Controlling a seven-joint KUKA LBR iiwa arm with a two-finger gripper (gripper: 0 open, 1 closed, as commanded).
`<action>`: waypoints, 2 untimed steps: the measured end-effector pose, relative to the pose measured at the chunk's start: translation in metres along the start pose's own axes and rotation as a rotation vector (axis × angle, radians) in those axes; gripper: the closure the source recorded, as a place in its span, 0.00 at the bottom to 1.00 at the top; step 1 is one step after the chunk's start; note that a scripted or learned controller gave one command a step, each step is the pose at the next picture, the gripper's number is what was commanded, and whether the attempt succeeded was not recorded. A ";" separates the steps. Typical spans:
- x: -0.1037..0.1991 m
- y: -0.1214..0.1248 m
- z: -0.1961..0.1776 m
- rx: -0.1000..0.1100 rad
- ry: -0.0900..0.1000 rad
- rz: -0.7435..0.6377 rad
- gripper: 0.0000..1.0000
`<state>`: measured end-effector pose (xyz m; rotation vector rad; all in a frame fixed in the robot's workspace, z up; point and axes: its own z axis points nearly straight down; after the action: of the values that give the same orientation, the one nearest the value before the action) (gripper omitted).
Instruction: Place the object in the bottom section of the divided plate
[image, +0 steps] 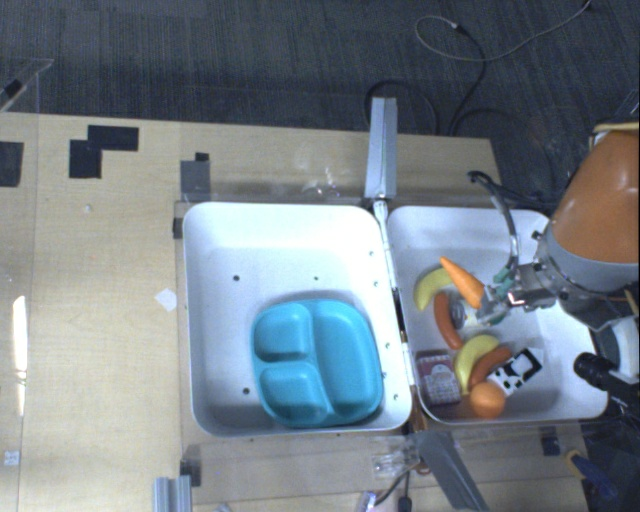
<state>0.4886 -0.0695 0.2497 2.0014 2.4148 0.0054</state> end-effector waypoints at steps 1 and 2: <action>-0.050 0.010 0.058 0.003 0.001 -0.040 1.00; -0.135 -0.022 0.001 0.000 -0.003 -0.128 1.00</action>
<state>0.4924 -0.2063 0.2490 1.8419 2.5354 0.0024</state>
